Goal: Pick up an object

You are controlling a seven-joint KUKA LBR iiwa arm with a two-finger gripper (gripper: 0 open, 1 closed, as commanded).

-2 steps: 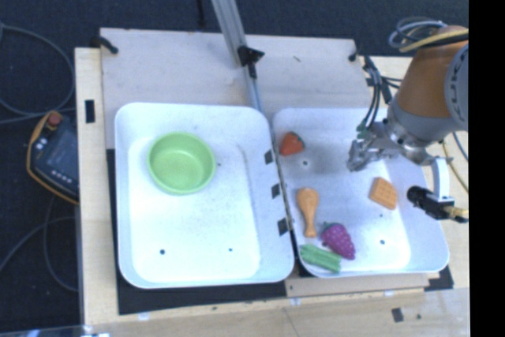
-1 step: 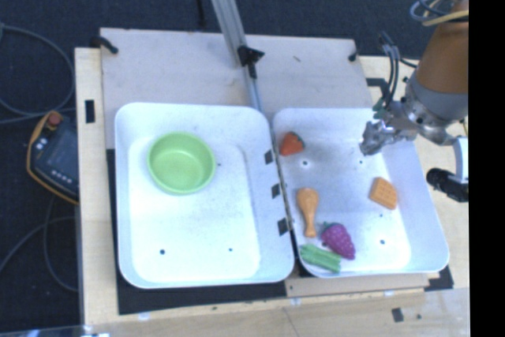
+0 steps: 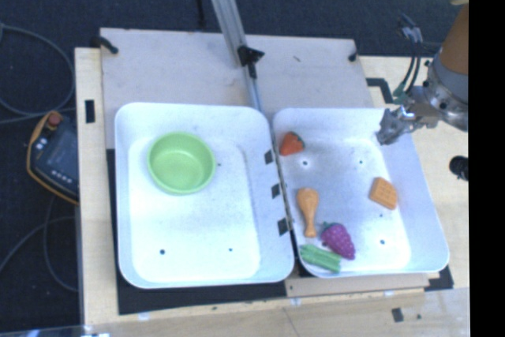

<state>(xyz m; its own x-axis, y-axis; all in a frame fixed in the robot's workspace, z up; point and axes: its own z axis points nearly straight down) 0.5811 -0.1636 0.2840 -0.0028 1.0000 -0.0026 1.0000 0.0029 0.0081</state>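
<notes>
With its finger gap too blurred to judge, the metal claw (image 3: pixel 392 126) is hovering just up-right of the flat orange cracker-shaped toy (image 3: pixel 383 192), risking sliding it away.

Brightness: strong, even light from above; the two white bins (image 3: pixel 197 193) nearly wash out.
Shadows: soft and short, beside the green bowl (image 3: pixel 182 162) and the toys.
Floor: dark, little detail.
Sharpness: mildly soft overall; small toys lack fine detail.
Colour: faint bluish cast on whites.
</notes>
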